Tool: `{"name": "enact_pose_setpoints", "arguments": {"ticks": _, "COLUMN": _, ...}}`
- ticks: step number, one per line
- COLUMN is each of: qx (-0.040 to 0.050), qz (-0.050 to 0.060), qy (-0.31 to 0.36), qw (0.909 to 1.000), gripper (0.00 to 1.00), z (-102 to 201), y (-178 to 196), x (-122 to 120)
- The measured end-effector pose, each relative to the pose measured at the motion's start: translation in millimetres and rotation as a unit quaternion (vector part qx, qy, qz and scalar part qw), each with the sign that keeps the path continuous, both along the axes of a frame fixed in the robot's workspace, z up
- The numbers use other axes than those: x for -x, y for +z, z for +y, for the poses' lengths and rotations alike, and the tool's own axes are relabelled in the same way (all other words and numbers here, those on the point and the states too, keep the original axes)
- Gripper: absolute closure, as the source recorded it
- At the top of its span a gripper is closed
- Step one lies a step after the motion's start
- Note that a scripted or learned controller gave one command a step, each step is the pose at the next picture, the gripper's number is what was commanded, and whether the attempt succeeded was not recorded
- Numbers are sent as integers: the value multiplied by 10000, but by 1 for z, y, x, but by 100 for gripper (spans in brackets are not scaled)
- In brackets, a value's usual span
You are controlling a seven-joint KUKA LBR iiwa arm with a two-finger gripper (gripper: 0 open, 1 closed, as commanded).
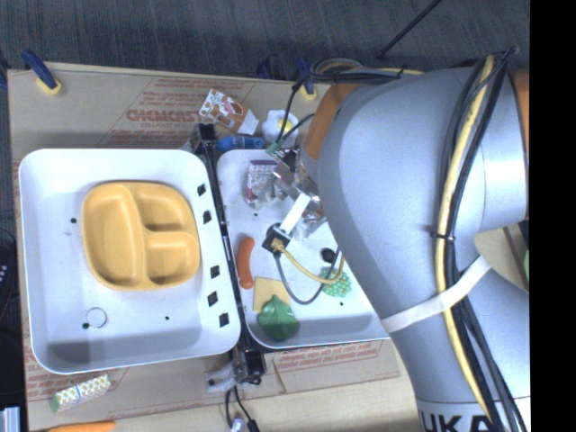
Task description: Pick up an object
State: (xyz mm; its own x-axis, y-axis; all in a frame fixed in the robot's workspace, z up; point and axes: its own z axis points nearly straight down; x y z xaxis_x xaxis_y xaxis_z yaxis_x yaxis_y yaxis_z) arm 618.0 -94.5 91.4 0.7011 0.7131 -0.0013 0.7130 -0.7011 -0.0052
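Observation:
My gripper (286, 207) hangs low over the upper middle of the right bin (355, 318), with the grey arm covering most of that bin. Just left of the gripper lies a clear crinkled packet (258, 184). Below it an orange sausage-shaped piece (245, 261) lies along the bin's left wall. A yellow flat slice (268, 290) and a green lump (277, 319) sit near the front edge. A green dotted ball (338, 284) peeks out beside the arm. Nothing shows held in the gripper.
The left bin (45, 241) holds a yellow divided tray (142, 234). A printed snack packet (221, 108) and a blue item (239, 142) lie on the cardboard behind the bins. Yellow cable loops (301, 282) hang from the wrist over the right bin.

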Motion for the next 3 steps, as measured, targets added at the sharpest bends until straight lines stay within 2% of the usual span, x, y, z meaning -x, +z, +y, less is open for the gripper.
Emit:
{"name": "enact_pose_setpoints", "arguments": {"ticks": 1, "qx": -10, "qz": 1, "qy": 1193, "qw": 9929, "gripper": 0, "z": -5, "y": 27, "x": 88}}
{"name": "enact_pose_setpoints", "arguments": {"ticks": 2, "qx": -6, "qz": -7, "qy": 1705, "qw": 9854, "gripper": 0, "z": -5, "y": 0, "x": 15}}
{"name": "enact_pose_setpoints", "arguments": {"ticks": 3, "qx": 0, "qz": -21, "qy": 2895, "qw": 9572, "gripper": 0, "z": 5, "y": 1, "x": -18}}
